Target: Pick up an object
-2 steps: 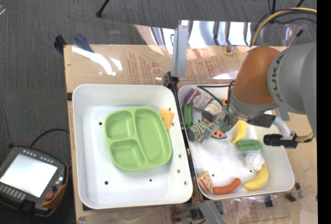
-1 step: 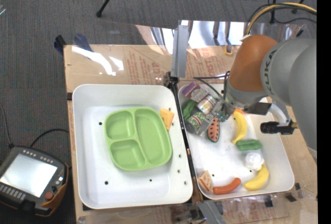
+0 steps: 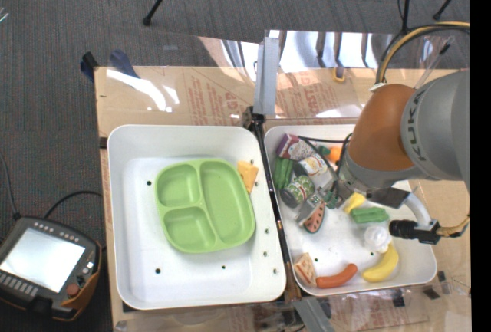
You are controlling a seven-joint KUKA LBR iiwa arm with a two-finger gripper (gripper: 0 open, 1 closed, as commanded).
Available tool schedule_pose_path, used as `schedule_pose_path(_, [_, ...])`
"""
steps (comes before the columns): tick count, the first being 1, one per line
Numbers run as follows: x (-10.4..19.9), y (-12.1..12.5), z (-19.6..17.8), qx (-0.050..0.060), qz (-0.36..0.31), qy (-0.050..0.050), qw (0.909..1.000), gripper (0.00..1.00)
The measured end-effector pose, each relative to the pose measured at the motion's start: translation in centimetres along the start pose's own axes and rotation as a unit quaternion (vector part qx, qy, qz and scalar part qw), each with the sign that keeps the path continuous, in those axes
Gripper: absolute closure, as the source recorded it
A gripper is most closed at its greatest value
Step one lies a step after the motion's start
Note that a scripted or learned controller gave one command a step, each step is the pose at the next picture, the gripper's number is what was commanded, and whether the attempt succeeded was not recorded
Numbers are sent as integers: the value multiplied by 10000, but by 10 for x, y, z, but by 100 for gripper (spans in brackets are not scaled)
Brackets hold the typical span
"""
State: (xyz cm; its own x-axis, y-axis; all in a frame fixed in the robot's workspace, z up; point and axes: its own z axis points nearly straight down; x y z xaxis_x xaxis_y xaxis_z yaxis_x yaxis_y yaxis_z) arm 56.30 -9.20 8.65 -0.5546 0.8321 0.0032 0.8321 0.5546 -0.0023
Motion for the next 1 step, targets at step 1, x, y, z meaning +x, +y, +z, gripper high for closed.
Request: schedule_pose_path(1, [-39,47,1,22,1136,6,9935,0])
